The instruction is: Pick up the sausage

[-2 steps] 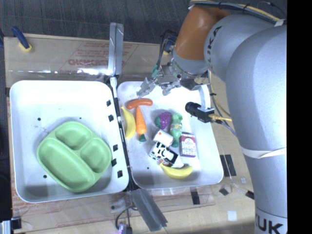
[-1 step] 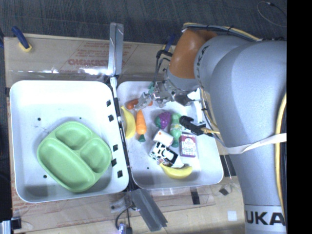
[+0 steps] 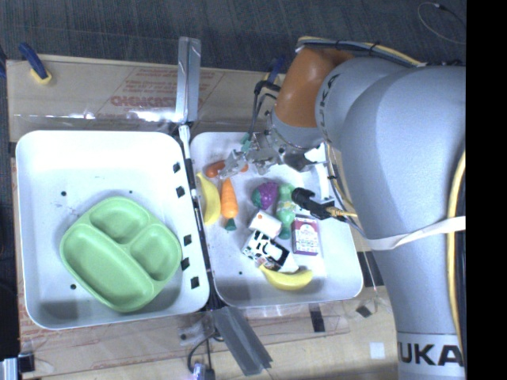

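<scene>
My gripper (image 3: 238, 161) over the right bin (image 3: 348, 279).
It hangs at the far left corner, just beside the sausage (image 3: 214, 168); I cannot tell its grip state.

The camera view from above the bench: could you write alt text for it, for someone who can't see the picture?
A grey robot arm with an orange band reaches from the right, its tool low over the far end of the right bin, which holds toy food: a carrot, two bananas, purple grapes and small boxes. The left bin holds a green divided plate.
</scene>
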{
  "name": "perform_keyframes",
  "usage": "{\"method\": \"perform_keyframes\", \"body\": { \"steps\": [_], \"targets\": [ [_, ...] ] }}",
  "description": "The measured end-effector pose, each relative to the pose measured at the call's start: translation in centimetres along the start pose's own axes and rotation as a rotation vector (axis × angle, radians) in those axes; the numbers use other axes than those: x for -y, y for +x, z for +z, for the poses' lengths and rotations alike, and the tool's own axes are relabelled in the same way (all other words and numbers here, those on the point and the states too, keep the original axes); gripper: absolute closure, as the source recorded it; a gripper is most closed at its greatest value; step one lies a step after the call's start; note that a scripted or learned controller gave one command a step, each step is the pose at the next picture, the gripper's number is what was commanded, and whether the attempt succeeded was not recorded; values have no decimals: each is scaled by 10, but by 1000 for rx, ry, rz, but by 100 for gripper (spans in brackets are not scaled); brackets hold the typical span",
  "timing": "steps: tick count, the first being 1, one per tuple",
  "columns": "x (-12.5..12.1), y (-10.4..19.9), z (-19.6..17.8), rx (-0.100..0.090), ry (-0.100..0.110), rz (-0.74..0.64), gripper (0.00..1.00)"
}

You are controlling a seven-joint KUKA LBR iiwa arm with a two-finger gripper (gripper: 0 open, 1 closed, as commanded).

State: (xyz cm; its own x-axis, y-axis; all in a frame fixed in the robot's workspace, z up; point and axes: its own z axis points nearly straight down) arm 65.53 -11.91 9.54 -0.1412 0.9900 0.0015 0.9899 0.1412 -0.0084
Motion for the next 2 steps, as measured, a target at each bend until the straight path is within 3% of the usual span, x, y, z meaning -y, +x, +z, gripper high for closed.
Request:
{"method": "perform_keyframes", "body": {
  "steps": [2],
  "targets": [
    [0, 0, 0, 0, 0, 0, 0]
  ]
}}
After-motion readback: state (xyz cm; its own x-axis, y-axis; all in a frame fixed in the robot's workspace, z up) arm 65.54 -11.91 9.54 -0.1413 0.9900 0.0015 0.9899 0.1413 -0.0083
